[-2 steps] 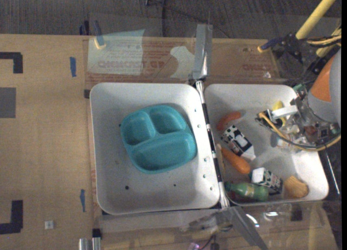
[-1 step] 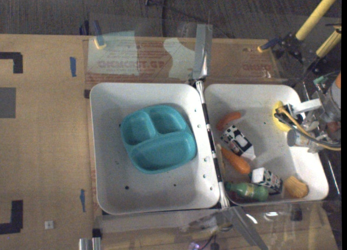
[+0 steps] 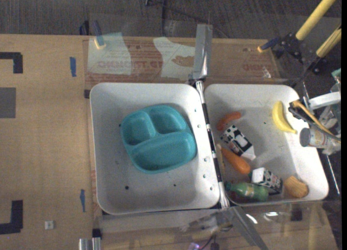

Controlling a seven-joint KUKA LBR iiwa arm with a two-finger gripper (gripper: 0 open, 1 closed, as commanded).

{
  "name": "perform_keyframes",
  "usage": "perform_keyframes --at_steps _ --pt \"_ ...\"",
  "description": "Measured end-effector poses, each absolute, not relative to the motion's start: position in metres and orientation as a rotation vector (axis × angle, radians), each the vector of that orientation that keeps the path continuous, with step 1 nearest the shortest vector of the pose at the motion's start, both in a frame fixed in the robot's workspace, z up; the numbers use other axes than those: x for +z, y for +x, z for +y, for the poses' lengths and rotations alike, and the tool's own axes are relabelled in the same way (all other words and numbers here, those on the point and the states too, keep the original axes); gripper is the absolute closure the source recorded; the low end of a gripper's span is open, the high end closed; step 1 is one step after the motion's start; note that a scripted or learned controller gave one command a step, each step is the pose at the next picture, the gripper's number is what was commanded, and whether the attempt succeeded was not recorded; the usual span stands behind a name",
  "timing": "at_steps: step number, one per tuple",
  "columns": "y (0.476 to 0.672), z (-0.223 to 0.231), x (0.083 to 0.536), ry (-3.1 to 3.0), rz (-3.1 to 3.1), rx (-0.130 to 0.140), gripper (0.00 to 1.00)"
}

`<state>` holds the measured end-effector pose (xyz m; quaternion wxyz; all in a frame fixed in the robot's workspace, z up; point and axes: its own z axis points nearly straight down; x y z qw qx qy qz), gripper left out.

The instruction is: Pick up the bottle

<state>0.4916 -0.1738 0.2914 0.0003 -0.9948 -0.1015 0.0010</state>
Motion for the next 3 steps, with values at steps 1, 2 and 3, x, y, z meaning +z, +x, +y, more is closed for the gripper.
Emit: perform_keyframes --at_steps 1,2,3 --pt "0.479 -0.18 0.257 -3.123 -0.313 0.007 1.0" --pt "0.479 -0.187 0.232 -3.122 -0.312 0.007 1.0" --pt "0.48 -0.139 0.266 -3.123 -0.327 0.003 1.0"
